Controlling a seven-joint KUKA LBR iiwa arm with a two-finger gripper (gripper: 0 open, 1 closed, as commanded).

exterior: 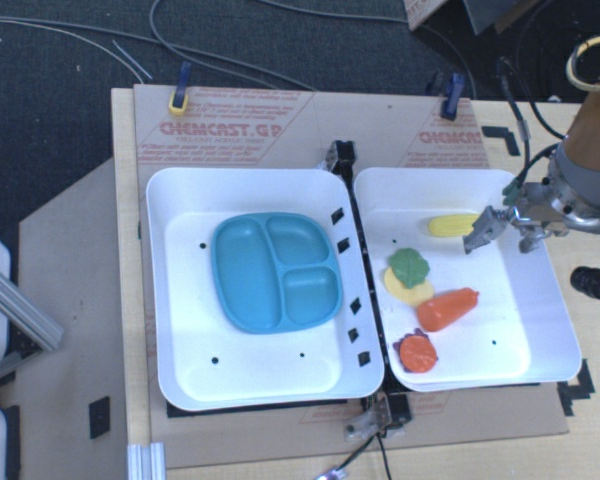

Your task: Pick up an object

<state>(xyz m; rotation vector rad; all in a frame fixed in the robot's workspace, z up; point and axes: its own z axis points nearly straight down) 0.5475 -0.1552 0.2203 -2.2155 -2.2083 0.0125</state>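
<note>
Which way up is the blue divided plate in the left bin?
Right side up. The blue divided plate lies flat on the floor of the left bin, its three compartments facing upward with nothing in them.

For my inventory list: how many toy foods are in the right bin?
5: a yellow one at the gripper, a green one on another yellow one, an orange carrot, a red one near the front.

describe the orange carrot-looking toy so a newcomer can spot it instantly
Look in the right-hand white bin, not the one holding the blue divided plate. In its middle lies the orange carrot-shaped toy, long and tapered. It sits below-right of the green and yellow piece and above-right of the rounder red-orange toy.
</note>
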